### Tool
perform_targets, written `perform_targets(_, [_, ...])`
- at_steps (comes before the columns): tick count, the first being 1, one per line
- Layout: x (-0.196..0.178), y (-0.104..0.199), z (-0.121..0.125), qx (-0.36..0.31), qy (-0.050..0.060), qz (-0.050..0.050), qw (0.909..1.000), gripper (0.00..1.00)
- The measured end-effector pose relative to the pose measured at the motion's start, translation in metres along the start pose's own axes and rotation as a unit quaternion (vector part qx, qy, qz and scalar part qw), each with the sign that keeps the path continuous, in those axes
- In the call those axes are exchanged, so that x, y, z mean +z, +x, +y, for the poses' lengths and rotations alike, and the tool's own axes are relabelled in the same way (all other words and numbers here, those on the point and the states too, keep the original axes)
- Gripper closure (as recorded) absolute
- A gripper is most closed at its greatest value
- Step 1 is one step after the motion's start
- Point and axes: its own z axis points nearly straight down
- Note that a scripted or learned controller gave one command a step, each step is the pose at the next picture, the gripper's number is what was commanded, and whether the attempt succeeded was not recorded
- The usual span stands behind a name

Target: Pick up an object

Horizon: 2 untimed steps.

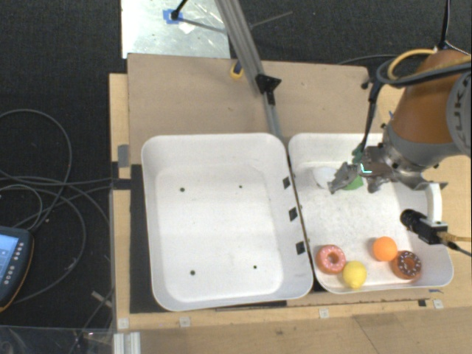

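Over the far part of the right bin (339, 223) the arm (431, 116) reaches in from the right, its grey body and orange band bulking above the bin's right rim. The wrist is bent so that the gripper (355, 186) points down and leftwards at the bin floor. The gripper sits low, close to the white surface.

Its two grey fingers (340, 178) are spread fairly wide, one splayed to the left and the other to the right. In the gap between them lies a small green thing (355, 184), partly covered by the gripper's body, so its shape is hard to make out. It seems to rest on the bin floor. Whether either finger touches it cannot be told from this angle, and nothing shows it gripped or lifted. Just left of the left finger is a pale, roundish patch (323, 175) on the floor, too faint to name.

Along the near edge of the same bin, well apart from the gripper, four things lie in a loose row: a pink-iced doughnut (331, 258), a yellow lemon (355, 273) just beside it, an orange (383, 248), and a chocolate doughnut (406, 265) touching or nearly touching the orange.

The left bin (214, 142) adjoins the right one, both on the brown bench (184, 94)
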Motion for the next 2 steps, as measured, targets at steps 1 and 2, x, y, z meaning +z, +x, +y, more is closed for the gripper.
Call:
perform_targets(1, [-0.002, 0.0, 0.001, 0.001, -0.002, 0.0, 1.0, 0.0])
perform_targets(2, [0.043, 0.002, -0.007, 0.002, 0.0, 0.0, 1.0, 0.0])
